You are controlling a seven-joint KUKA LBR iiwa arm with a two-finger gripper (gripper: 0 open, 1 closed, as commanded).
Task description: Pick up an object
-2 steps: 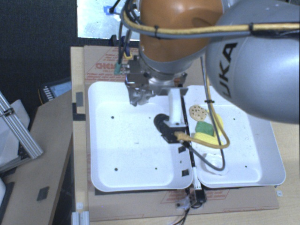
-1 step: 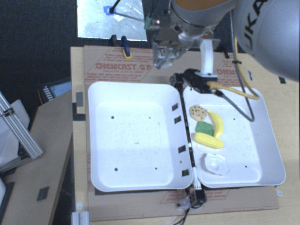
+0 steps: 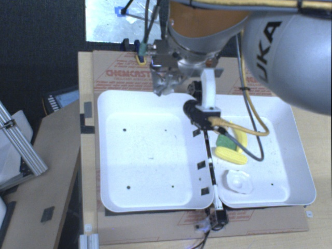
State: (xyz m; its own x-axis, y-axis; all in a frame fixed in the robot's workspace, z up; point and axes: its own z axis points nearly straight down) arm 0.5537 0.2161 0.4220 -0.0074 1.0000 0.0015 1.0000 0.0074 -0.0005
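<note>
Camera view: the arm [image 3: 228,4] reaches in from the right and its hand [image 3: 165,84] hangs at the far rim of the left bin [image 3: 114,139], close to the divider between the two bins. The hand reads as a blurred metallic mass; whether it is open or closed cannot be told, and nothing is seen gripped in it. The candidate things all lie in the right bin [image 3: 290,154], near the divider: a yellow piece [image 3: 231,155], a green piece [image 3: 226,141] touching it on the far side, a second yellow piece [image 3: 241,137] just beside those, and a clear round item [image 3: 237,181] nearer the front rim. A yellow cable [image 3: 244,126] and a grey cable [image 3: 248,152] drape over the cluster. Risks, as judged: the hand stands over the left bin, apart from the things, so a descent from here would likely close on nothing; over the right bin, the cables could be caught instead; the touching pieces may be nudged apart or taken together; the clear item looks low and slippery
</note>
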